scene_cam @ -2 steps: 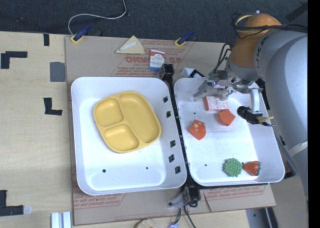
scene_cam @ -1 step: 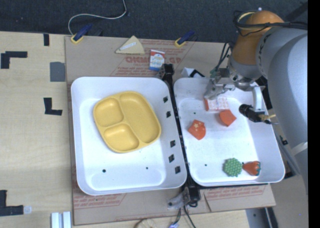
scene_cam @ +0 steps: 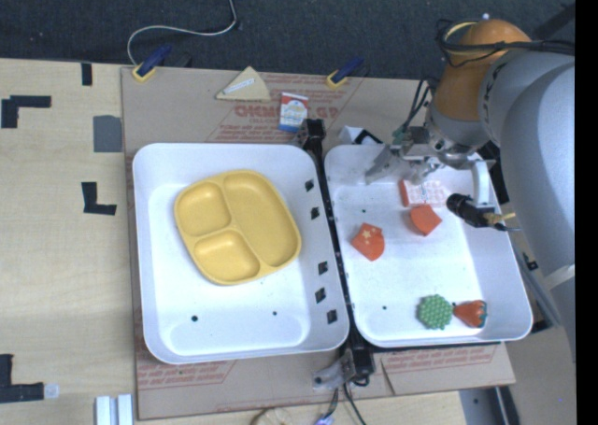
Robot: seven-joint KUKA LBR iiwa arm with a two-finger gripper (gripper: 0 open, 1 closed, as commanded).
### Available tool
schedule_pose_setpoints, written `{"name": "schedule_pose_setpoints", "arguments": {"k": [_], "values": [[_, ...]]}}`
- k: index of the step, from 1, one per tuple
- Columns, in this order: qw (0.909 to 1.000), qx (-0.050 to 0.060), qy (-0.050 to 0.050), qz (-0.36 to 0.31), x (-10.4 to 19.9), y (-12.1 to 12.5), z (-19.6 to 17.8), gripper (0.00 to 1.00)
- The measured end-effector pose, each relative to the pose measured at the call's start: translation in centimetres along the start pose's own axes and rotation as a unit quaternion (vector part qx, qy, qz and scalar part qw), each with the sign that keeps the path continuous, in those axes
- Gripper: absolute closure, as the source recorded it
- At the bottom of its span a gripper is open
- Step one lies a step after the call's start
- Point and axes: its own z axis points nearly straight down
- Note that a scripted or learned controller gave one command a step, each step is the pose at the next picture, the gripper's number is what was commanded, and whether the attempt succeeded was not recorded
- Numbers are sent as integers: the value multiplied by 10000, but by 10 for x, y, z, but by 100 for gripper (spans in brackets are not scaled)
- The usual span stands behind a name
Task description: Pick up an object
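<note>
The gripper (scene_cam: 408, 154) is hovering at the right bin's (scene_cam: 495, 269) far edge, its finger state impossible to tell. A red-printed packet (scene_cam: 422, 192), text unreadable, is lying just beside it.

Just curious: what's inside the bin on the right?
The right bin holds two orange-red chunks, a green ball beside a red piece. The arm covers its far corner.

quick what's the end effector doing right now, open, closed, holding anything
End effector: over the back of the right bin; whether it is open, closed or holding anything cannot be told.
</note>
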Motion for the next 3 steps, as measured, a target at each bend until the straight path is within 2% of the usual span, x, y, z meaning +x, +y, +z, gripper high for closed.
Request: {"name": "schedule_pose_setpoints", "arguments": {"k": [1, 2, 3], "values": [[10000, -2, 29, 3, -44, -22, 11, 0], [10000, -6, 25, 2, -49, -72, 11, 0], [10000, -17, 2, 11, -34, -126, 10, 0]]}}
